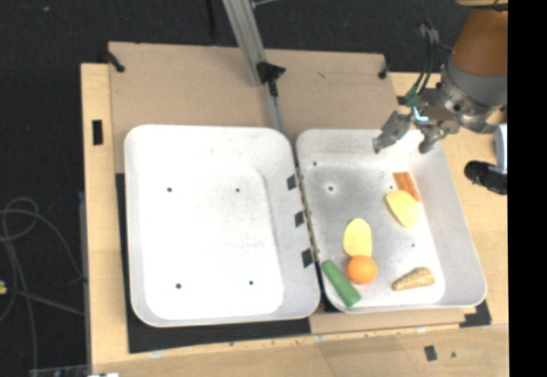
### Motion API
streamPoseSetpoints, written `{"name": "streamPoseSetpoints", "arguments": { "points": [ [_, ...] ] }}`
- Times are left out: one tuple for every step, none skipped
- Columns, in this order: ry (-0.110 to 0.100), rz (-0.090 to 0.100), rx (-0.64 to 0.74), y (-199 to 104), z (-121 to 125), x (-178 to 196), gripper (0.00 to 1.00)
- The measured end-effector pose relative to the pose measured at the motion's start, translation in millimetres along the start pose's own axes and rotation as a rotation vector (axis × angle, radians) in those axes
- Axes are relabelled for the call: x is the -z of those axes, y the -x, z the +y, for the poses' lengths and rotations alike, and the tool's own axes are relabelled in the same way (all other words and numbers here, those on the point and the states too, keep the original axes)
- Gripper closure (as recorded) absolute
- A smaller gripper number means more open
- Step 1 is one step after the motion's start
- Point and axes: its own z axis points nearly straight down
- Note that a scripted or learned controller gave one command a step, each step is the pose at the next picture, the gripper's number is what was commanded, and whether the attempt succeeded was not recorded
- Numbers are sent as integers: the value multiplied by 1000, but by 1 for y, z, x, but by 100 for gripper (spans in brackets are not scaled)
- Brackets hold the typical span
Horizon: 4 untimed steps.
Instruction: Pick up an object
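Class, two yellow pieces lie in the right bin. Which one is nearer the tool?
The upper yellow piece, beside the orange stick; the other yellow piece lies lower, touching the orange ball.

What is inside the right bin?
The right bin holds two yellow pieces, an orange ball, a green stick, a tan wedge and an orange block, partly covered.

Matt white bins (205, 153), wooden bench (197, 76)

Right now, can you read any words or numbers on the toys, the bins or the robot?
None: no words or numbers can be read.
The right bin, the orange ball, the green stick and the yellow pieces look plain.
The gripper shows a tiny teal spot, too small to read.
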Motion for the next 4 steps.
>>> {"name": "streamPoseSetpoints", "arguments": {
  "points": [
    [5, -2, 1, 0, 1, 3, 0],
    [-1, -2, -3, 1, -5, -59, 0],
    [1, -3, -4, 8, -11, -104, 0],
    [0, -3, -6, 10, -12, -157, 0]
  ]
}}
